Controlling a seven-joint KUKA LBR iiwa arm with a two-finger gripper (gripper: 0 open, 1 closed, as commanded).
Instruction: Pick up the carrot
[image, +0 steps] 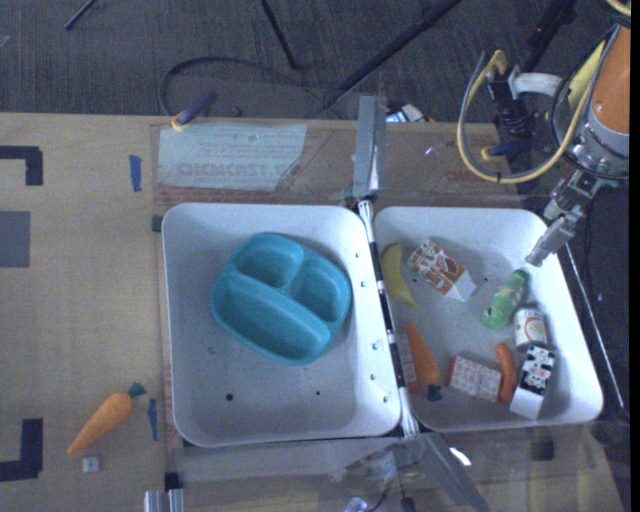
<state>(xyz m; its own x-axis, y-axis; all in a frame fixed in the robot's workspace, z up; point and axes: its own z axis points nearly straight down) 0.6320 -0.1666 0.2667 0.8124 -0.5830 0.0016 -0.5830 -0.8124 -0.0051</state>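
Zero progress visible: carrot (422, 357) lies in right bin (585, 400) beside left wall, untouched. Gripper (551, 240) hovers over bin's far right corner, well apart; finger state indeterminate. Approach, grasp, lift all remain.

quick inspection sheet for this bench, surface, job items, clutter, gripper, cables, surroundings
surface: wooden bench bearing a left bin and a right bin, side by side.
job's things: orange carrot in the right bin by the divider; a second carrot on the bench, left of the bins.
clutter: blue divided plate in the left bin; banana, carton, green bottle and small boxes in the right bin.
grippers: gripper over the right bin's far right corner, apart from both carrots; finger state unclear.
cables: yellow cable looped by the arm.
surroundings: dark floor with tripod legs.
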